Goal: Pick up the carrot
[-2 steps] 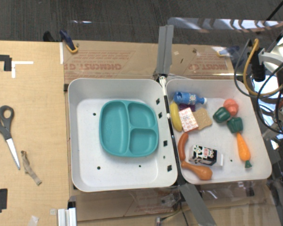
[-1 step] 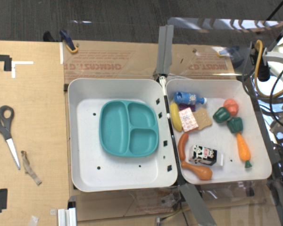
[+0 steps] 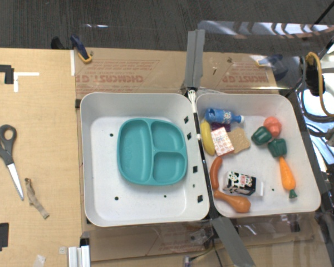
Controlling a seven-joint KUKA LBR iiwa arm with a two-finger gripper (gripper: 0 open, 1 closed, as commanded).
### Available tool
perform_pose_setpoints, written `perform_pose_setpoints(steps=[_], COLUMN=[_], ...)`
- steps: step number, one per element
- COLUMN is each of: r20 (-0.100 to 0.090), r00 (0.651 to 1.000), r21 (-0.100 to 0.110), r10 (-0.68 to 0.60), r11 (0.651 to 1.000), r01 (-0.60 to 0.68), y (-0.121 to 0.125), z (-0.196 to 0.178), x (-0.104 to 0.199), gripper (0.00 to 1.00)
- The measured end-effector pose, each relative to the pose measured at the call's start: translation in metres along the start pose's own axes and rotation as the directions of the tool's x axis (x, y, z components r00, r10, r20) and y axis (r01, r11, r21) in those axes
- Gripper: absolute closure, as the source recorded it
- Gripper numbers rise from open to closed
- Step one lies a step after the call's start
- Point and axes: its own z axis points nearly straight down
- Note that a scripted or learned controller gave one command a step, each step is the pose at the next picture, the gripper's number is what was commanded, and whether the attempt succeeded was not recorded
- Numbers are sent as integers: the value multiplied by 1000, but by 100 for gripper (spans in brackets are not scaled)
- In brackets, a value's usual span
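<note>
Nearest the lower edge, the right shallow white bin (image 3: 306, 149) holds an orange drumstick-shaped toy (image 3: 232, 202) against its near wall. Just beyond it lies a small black-and-white carton (image 3: 242, 183), with a curved reddish-orange sausage toy (image 3: 214, 172) to its left.

The orange toy carrot (image 3: 288, 174) lies on the right side of this bin, near the right wall. It runs roughly lengthwise with its dark green stem end toward the near wall, apart from the carton and free of anything on top.

Just past its far end sit two dark green pepper-like pieces (image 3: 269, 141), and beyond them a round orange-red toy (image 3: 273, 125). Toward the bin's left wall a yellow banana-like toy (image 3: 206, 138) lies beside a red-and-white packet (image 3: 222, 142), which overlaps a tan cracker-like square (image 3: 240, 141). A blue plastic bottle (image 3: 219, 115) lies on its side farthest back.

The left shallow white bin (image 3: 94, 166) carries a teal three-compartment plate (image 3: 153, 151) in its middle.

On the wooden counter (image 3: 39, 115) to the left lie a tan strip (image 3: 37, 199) and grey-handled scissors (image 3: 5, 152). Brown printed cardboard (image 3: 128, 71) lies behind both bins, with a blue-and-orange clamp (image 3: 81, 48) at its far left corner.
</note>
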Motion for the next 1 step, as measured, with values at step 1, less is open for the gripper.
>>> perform_pose_setpoints(steps=[1], r20=[-1], r00=[989], r21=[1], r10=[-146], r11=[989], r01=[146], y=[10], z=[-1], x=[-16], gripper=[100])
